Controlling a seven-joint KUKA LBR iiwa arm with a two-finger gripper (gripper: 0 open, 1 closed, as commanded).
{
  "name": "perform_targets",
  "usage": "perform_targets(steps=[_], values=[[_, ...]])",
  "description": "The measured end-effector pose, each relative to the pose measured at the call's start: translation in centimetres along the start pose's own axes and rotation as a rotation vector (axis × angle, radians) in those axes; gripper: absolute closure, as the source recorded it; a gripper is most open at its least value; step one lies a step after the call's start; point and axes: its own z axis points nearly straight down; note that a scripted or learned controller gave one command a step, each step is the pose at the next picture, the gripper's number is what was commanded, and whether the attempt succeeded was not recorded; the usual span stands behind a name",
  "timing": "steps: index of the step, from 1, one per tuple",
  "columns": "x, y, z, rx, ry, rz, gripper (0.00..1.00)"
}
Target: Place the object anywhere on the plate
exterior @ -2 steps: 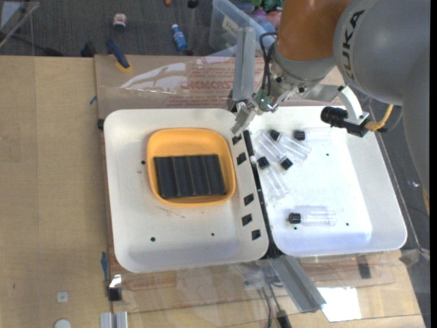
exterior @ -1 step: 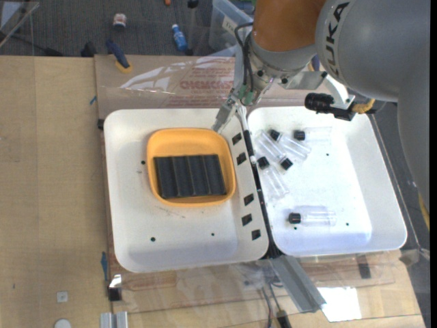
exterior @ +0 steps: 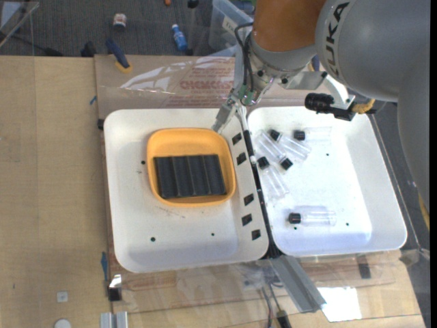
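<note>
A: Item one, task object?
B: Small clear vials (exterior: 278, 157), each with a black cap. Tube-shaped, see-through, faint against the white. Several lying loose in a cluster, at differing angles, in the upper left part of the right bin (exterior: 355, 183).

A: Any apart from the cluster?
B: One lone vial (exterior: 313, 217), lying on its side lower in the same bin, black cap toward the left, well apart from the rest.

A: Item two, plate?
B: Yellow-orange plate (exterior: 191, 137), rounded-square, raised rim. Sits in the middle of the left bin (exterior: 130, 210). Bears a dark ribbed slab (exterior: 190, 176), rectangular, with lengthwise grooves, covering most of the plate's floor.

A: Item three, end effector?
B: Gripper (exterior: 229, 115), slender, slanting down and left from the wrist. Hangs over the top edge of the bins, just above the seam between them, near the plate's upper right corner. Cannot tell how far open. Cannot tell whether anything is held.

A: Arm?
B: Grey arm (exterior: 369, 26) with orange band (exterior: 287, 5), entering from upper right.

A: Other entries?
B: Row of small black tabs (exterior: 246, 183) down the seam between the bins. Clear plastic sheet (exterior: 184, 77) with red print behind the bins. Wooden bench (exterior: 48, 183) beneath.
</note>
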Motion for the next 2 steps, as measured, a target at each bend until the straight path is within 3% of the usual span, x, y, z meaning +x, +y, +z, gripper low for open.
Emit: perform_targets(steps=[2], values=[[0.00, 0.00, 0.00, 0.000, 0.000, 0.000, 0.00]])
